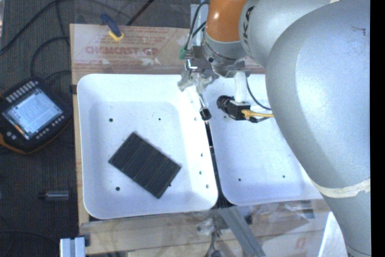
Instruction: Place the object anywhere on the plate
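Note:
The plate (pixel 145 165) is a dark ribbed rectangle lying flat at an angle on the floor of the left bin (pixel 102 99), towards its front. My gripper (pixel 200 96) hangs over the ridge between the two bins, near their back edge, well behind and to the right of the plate. A small black piece with yellow and white ends (pixel 236 108) sits just right of the gripper over the back left of the right bin (pixel 252 183). Whether it is a loose object or part of the wrist, I cannot tell. Nothing visibly rests on the plate.
The arm's large grey body (pixel 325 87) covers much of the right bin. A cardboard sheet (pixel 129 51) with a blue and yellow clamp (pixel 112 27) lies behind the bins. A teach pendant (pixel 30 114) rests on the floor to the left.

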Robot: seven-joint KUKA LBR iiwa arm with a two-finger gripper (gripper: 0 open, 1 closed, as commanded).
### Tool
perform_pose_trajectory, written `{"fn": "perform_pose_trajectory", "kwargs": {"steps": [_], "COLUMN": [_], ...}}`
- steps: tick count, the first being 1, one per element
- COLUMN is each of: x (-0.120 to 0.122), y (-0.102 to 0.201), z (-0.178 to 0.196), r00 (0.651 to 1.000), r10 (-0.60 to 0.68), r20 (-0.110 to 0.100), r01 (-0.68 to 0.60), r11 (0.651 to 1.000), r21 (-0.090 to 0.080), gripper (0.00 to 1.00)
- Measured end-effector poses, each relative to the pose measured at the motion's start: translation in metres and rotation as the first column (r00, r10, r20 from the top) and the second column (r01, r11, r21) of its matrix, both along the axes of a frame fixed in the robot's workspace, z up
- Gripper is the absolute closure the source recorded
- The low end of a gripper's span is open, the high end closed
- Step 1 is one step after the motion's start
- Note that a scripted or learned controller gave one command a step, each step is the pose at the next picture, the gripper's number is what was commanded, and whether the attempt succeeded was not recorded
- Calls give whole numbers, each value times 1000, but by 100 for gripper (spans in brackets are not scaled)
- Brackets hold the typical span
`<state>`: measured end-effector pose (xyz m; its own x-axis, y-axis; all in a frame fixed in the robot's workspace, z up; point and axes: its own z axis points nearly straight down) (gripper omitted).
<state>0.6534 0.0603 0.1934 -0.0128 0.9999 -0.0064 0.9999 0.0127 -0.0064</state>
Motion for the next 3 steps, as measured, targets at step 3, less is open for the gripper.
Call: {"fn": "perform_pose_trajectory", "kwargs": {"steps": [3], "x": [17], "y": [160], "z": [238], "r00": [659], "r10": [752], "r20": [2], "r01": [-752], "r11": [659], "r21": [3], "gripper": [100]}}
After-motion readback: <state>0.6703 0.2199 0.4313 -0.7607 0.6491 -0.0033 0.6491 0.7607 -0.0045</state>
